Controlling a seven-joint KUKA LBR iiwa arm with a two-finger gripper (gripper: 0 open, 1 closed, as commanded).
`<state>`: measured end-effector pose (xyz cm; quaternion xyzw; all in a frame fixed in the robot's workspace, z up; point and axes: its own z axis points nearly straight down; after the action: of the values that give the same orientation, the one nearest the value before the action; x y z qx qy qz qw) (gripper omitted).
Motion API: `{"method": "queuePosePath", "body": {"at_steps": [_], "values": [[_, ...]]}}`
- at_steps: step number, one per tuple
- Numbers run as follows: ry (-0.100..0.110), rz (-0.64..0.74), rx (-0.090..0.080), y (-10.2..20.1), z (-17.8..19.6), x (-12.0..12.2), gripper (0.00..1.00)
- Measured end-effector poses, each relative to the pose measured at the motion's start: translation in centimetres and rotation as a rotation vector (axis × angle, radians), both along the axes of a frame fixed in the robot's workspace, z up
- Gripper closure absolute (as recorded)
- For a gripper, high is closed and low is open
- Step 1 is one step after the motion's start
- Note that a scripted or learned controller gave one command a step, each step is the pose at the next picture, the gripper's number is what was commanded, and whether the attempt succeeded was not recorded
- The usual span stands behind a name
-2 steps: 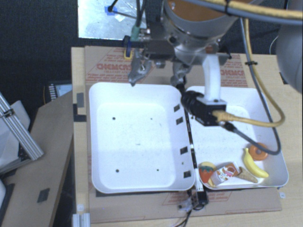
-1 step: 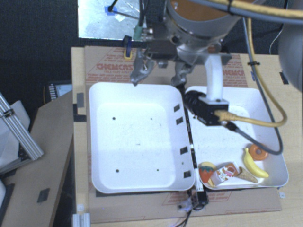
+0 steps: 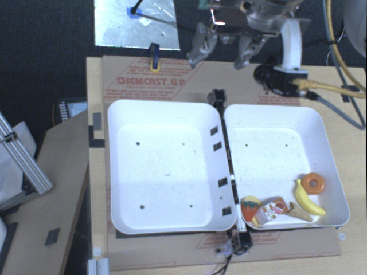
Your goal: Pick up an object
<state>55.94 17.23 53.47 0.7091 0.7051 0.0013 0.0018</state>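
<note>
My gripper point(image 3: 221, 51) hangs high at the top of the view, above the far edge of the bench and behind both bins. Its two grey fingers point(image 3: 199, 44) stand apart and open, with nothing between them. In the near corner of the right bin point(image 3: 275, 122) lie several small objects: a yellow banana point(image 3: 308, 199), an orange ring-shaped doughnut point(image 3: 313, 183), a red and orange fruit point(image 3: 250, 208), a white and red packet point(image 3: 271, 211) and a brown cone-shaped piece point(image 3: 297, 212). All of them lie far below and nearer than the gripper.
The left bin point(image 3: 160, 119) sits beside the right one, joined along a black-clipped seam point(image 3: 225, 153). A cardboard sheet point(image 3: 143, 80) lies under the bins. A yellow and blue clamp point(image 3: 155, 57) stands at the back. A black fitting with a yellow cable point(image 3: 287, 80) sits right of the gripper.
</note>
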Motion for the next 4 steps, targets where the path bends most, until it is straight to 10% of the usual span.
{"method": "queuePosePath", "body": {"at_steps": [2, 3, 4], "values": [[0.004, 0.013, 0.002, 2.8, 0.0, -7.4, 0.00], [0.003, 0.014, 0.003, 6.4, 0.0, -7.3, 0.00], [0.002, 0.006, 0.001, 3.3, 0.0, -7.3, 0.00]]}}
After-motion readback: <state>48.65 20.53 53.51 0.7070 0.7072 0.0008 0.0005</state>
